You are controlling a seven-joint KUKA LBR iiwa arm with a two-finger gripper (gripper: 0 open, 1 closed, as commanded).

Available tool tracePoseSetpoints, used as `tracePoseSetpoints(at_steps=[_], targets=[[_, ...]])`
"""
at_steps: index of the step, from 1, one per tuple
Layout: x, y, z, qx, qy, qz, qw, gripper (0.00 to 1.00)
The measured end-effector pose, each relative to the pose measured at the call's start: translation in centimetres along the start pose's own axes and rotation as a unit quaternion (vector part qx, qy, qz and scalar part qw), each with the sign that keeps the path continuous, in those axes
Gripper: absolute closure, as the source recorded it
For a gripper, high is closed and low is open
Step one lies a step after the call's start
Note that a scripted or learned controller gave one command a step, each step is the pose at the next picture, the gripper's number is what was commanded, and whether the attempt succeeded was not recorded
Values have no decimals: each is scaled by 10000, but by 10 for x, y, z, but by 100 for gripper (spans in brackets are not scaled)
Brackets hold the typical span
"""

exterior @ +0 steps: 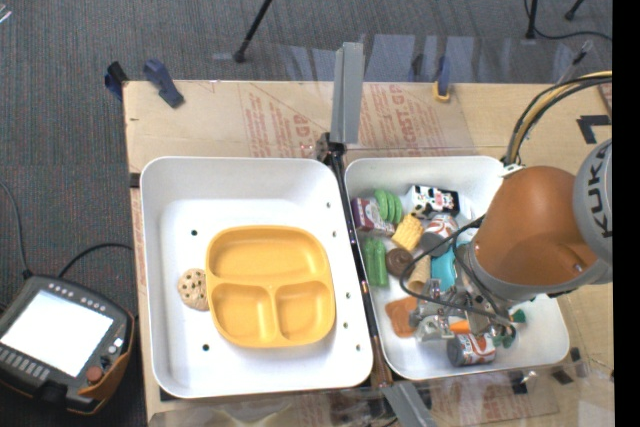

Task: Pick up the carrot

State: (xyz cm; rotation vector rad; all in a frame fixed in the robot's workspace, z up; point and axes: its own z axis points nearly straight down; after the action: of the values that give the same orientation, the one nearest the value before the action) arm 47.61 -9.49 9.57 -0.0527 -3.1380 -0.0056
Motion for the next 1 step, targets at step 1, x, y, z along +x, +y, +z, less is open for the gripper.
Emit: tracePoseSetpoints(at_steps=[1], targets=[[0, 0, 0, 0, 3, -3, 10000, 0]])
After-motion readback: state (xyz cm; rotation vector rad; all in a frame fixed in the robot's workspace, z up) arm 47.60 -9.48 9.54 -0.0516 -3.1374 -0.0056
